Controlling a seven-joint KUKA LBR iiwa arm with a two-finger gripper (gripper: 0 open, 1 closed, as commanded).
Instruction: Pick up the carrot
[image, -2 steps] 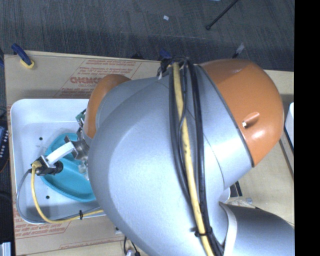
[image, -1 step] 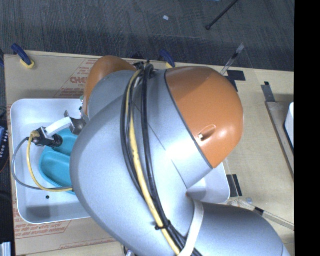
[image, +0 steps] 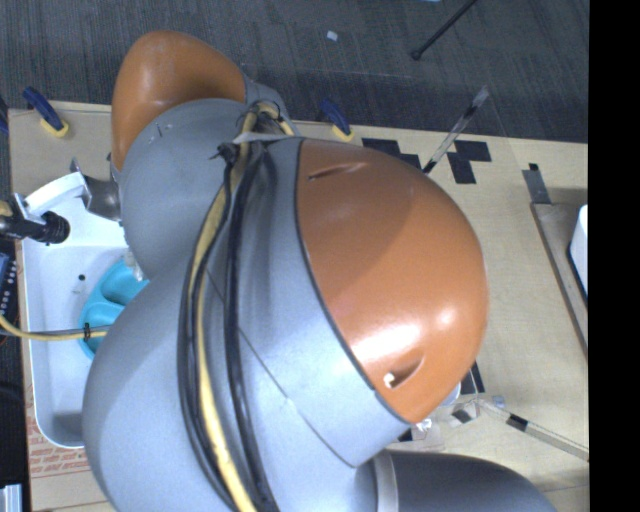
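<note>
arm (image: 300, 330) looms over the white bin (image: 50, 330), blue thing (image: 112, 290) just beside; claw state cannot be told, so a blind grab may miss the carrot.

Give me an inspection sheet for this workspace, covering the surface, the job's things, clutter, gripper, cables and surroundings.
Surface: tan bench visible at right; a white bin shows at left, mostly covered by the arm.
Job's things: carrot cannot be made out; the arm blocks most of the bin.
Clutter: a light blue object lies in the white bin, partly hidden.
Gripper: hidden behind the arm; state cannot be told.
Cables: yellow and black cables run along the arm's grey body; a yellow cable crosses the bin.
Surroundings: blue clamps on the bench's far edge; dark floor beyond.
</note>
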